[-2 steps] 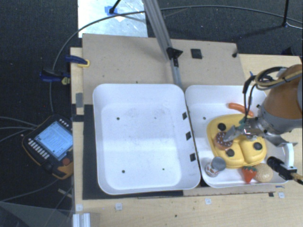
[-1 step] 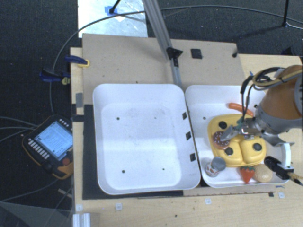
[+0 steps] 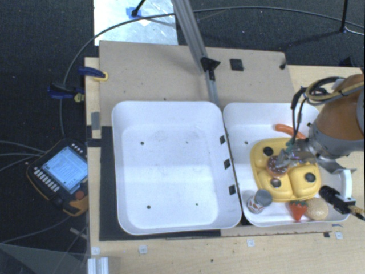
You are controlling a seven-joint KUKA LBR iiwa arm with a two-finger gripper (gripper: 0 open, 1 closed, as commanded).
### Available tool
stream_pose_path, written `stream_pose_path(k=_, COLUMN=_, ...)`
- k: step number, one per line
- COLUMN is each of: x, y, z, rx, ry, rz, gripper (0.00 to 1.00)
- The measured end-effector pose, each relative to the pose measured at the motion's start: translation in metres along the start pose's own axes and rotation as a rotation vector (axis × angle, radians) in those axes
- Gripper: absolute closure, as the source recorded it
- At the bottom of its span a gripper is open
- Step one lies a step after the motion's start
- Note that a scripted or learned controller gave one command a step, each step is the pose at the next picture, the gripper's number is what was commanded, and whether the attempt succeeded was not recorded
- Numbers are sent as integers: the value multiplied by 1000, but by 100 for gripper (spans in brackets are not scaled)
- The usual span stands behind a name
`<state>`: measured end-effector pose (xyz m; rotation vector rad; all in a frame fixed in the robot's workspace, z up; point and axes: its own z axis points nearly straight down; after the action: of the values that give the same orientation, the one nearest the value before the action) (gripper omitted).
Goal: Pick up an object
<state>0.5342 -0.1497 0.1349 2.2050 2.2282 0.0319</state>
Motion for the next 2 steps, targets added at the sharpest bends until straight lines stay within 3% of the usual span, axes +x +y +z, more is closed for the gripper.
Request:
stream_pose_path(k=1, x=3, y=-6, z=-48, rx=14, ry=-11, rz=5, gripper=100)
stream_pose_path(k=2, x=3, y=-4, z=-74, rx=15, ry=-10, rz=5, gripper=100)
